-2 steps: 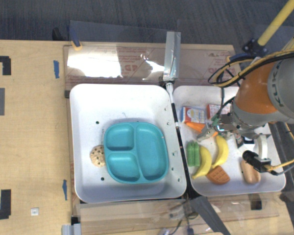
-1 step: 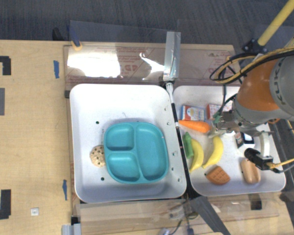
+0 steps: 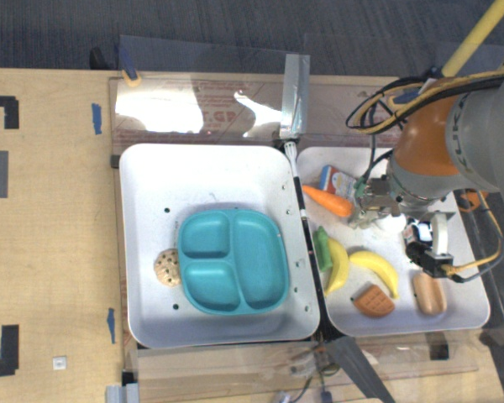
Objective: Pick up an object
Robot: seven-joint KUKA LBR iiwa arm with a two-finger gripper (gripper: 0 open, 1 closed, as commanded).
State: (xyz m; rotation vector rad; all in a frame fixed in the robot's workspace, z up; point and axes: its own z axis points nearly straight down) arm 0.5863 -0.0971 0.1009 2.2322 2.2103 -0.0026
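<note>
— Wooden bench (image 3: pixel 42 250), two white bins; what sits by the gripper (image 3: pixel 371 210)?
— It hangs low in the right bin (image 3: pixel 475 309), a carrot (image 3: pixel 328 201) just left of it, bananas (image 3: pixel 374 267) below.
— Holding anything?
— Can't tell; probably the reach step. Next comes closing on the carrot.

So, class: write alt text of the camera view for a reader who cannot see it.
A grey robot arm with an orange band reaches into the right white bin, above an orange carrot, yellow bananas and other toy food. The left white bin holds a teal divided tray beside a round cookie.
</note>
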